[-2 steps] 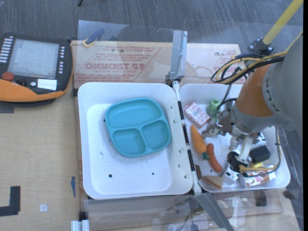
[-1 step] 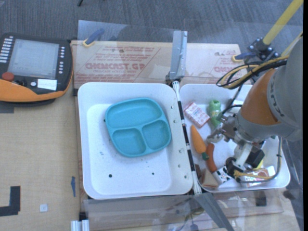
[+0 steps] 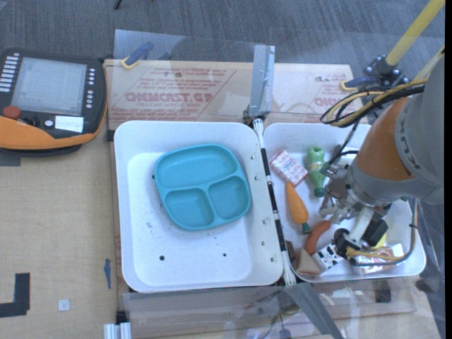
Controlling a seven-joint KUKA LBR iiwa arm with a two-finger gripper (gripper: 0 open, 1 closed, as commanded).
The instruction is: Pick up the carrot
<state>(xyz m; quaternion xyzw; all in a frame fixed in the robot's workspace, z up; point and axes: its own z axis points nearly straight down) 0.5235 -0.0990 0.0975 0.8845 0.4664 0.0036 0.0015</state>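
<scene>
Carrot [image 3: 296,203]: orange, tapered, with a small green end; lies flat on the floor of the right bin, just to the left of the gripper and apart from it, long axis running from upper left to lower right.
Gripper [image 3: 337,214]: reaches down into the right bin from the right; whether it stands wide or narrow cannot be told, since its end is lost among cables and clutter; nothing can be seen held in it.
Arm [image 3: 406,143]: grey with an orange band just above the wrist, up and to the right of the gripper; black and yellow cables loop over it.
Sausage-like piece [image 3: 316,236]: reddish-orange, just below and left of the gripper, below the carrot.
Green item [image 3: 316,162]: above and left of the gripper, near the far wall.
Red-and-white packet [image 3: 287,166]: left of the green item, above the carrot.
Black-and-white item [image 3: 326,256]: below the gripper, near the front wall.
Right bin [image 3: 417,256]: shallow, white; contains the gripper and all small items above.
Left bin [image 3: 134,210]: white, well to the left of the gripper, touching the right bin along a shared edge.
Blue plate [image 3: 203,186]: three compartments, tilted slightly, lying in the left bin.
Teach pendant [image 3: 49,101]: orange and grey with a screen, far left on the bench [image 3: 56,224].
</scene>
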